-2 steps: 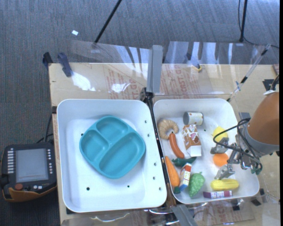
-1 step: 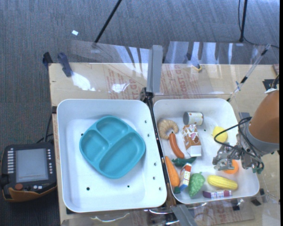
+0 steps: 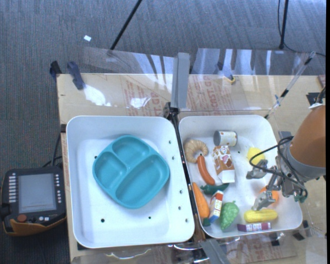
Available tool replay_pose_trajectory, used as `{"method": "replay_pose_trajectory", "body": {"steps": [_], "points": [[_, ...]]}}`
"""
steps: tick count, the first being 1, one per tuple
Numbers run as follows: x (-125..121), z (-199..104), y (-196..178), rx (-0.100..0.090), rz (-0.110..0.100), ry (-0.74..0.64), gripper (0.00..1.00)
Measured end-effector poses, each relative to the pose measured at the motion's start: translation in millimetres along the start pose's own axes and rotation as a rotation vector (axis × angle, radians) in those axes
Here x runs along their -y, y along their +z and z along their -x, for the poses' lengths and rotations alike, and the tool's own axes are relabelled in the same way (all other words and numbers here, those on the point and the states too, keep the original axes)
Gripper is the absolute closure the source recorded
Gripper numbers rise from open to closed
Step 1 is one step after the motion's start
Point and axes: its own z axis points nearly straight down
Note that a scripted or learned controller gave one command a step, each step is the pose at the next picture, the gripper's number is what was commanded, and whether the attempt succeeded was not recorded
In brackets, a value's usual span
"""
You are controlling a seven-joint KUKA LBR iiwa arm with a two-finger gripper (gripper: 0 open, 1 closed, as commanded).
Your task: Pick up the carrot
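The carrot (image 3: 199,199) is orange with a green top and lies along the left wall of the right bin (image 3: 242,121), near its front. My gripper (image 3: 267,191) hangs low over the right side of that bin, well to the right of the carrot and just above an ear of corn (image 3: 259,215). A small orange piece (image 3: 271,194) shows right at the gripper; I cannot tell whether it is held.
The right bin also holds a croissant (image 3: 196,146), a sausage (image 3: 205,170), a can (image 3: 224,138), a carton (image 3: 224,164), a small bottle (image 3: 216,205), a green vegetable (image 3: 229,215) and a yellow item (image 3: 256,154). A blue divided plate (image 3: 131,170) lies in the left bin (image 3: 77,147).
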Motion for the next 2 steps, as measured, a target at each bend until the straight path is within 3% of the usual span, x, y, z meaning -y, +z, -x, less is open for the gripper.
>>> {"method": "replay_pose_trajectory", "body": {"steps": [1, 2], "points": [[-1.5, -3.4, 4.7, 0.019, -0.002, -0.109, 0.00], [-2.4, -6.2, -2.1, 0.006, -0.001, -0.113, 1.00]]}}
